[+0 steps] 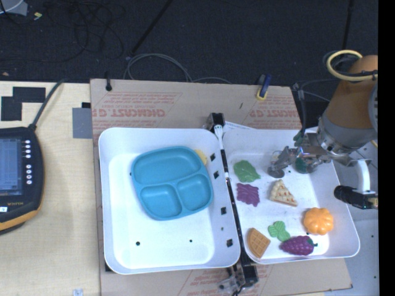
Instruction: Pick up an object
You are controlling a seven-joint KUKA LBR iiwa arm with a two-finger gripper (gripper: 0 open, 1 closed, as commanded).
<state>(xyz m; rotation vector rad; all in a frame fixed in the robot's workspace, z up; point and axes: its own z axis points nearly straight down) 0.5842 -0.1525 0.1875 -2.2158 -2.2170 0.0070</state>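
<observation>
Arm: you see it (352,113) reaching in from the right, orange band up top.
Wrist: angled down and leftward.
Gripper (281,163): low, pointing left.

My two shallow white plastic bins (117,165) look smooth and a little shiny. The blue plastic plate with three hollows (171,182) looks smooth too, with a soft shine. Under the bins lies a flat brown sheet of cardboard (185,106), dull and papery, with red print. My worktop (55,239) looks like pale wood, not shiny. The round orange plastic pumpkin (318,221) gleams. The yellow toy waffle wedge (282,194) looks bumpy. My grey metal tool (285,162) looks hard and dull.
</observation>
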